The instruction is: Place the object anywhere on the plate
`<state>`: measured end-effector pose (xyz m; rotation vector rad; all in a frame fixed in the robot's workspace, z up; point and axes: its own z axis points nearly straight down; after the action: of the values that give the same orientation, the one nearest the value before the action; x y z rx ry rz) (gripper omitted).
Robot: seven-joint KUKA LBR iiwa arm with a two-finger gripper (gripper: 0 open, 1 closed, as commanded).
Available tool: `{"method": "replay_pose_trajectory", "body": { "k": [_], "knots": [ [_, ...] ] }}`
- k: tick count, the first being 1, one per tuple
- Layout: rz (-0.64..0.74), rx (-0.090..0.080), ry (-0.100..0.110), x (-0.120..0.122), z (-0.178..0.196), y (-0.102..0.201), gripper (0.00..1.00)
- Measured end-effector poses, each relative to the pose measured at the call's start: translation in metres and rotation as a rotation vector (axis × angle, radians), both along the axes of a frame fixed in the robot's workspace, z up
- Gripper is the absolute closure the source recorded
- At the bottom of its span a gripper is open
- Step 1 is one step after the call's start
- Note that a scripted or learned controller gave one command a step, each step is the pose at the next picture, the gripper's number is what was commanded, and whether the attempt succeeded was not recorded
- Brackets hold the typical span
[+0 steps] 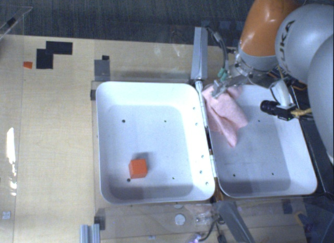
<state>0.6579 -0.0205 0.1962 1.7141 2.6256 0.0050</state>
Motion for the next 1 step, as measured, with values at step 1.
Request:
{"method": "replay_pose_trajectory", "body": {
  "k": [1],
  "knots": [
    [0.006,0.0,-0.003,0.002,0.0302,0.0013,1.0]
  ]
}}
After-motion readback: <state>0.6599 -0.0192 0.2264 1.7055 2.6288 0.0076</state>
